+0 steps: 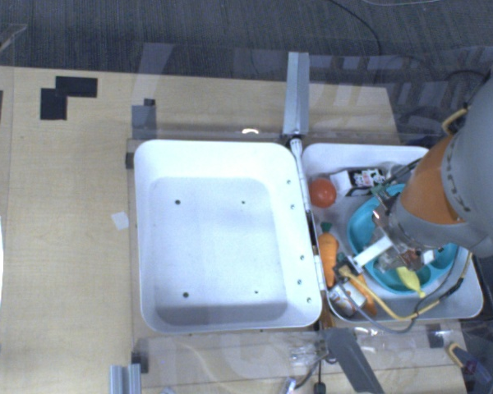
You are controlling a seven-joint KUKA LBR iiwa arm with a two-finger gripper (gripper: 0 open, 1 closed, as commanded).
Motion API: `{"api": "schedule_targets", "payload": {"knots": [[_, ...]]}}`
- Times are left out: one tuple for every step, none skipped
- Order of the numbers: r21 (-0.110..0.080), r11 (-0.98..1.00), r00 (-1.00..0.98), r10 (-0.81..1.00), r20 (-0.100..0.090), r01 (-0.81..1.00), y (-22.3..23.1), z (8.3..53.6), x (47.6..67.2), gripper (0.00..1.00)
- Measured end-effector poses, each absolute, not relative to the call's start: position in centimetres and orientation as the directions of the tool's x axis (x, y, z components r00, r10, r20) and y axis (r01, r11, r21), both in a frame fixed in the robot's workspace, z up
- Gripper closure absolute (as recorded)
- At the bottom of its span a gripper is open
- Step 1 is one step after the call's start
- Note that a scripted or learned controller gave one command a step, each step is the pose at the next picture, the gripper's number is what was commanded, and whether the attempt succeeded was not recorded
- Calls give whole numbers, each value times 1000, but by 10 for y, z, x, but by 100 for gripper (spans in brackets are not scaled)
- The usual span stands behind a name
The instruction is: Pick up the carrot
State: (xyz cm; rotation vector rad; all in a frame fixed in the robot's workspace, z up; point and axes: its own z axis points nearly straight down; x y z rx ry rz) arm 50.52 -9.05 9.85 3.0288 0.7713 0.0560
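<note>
The carrot point(329, 254) is a short orange piece with a green top. It lies along the left wall of the right bin point(473, 302), just below a round red-orange tomato point(322, 192). My gripper point(388, 258) hangs low over a blue bowl point(363, 230) in the middle of that bin, a little to the right of the carrot and apart from it. The grey arm with its orange band point(431, 189) hides most of the bowl and the bin's right half.
A yellow object point(408, 280) lies in the bowl beside the gripper. A small orange thing point(360, 286) sits near the bin's front left corner. A black and white item point(366, 176) lies at the bin's back. The left bin point(222, 158) adjoins across a divider.
</note>
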Motion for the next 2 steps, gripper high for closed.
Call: {"api": "schedule_targets", "payload": {"knots": [[15,-978,977,210,38,209,-87,99,506,100],[-21,-976,976,218,-27,217,-104,94,605,100]]}}
